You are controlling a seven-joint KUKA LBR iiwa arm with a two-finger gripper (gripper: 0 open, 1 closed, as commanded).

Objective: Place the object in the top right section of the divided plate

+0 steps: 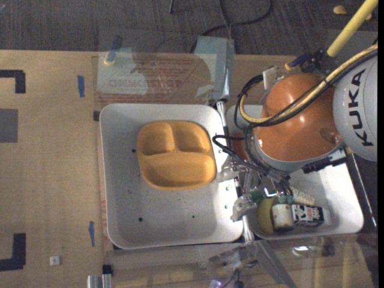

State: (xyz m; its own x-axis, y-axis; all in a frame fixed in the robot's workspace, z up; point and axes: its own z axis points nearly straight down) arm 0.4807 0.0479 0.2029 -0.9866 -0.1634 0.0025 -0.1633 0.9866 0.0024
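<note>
Object-wise, the gripper (255, 197) is hanging low over the right bin (351, 215), finger state unreadable, near a yellow-and-white item (277, 215) and carton (309, 215), while the divided plate (176, 155) is waiting left; crowding is risking a missed grasp.

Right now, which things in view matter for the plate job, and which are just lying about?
For the job:
- divided plate, yellow, in the left bin
- the tool, low over the right bin
- the yellowish round object and small carton in that bin; which is meant I cannot tell

Lying about:
- clear plastic sheet behind the bins
- blue tape on the bench
</note>
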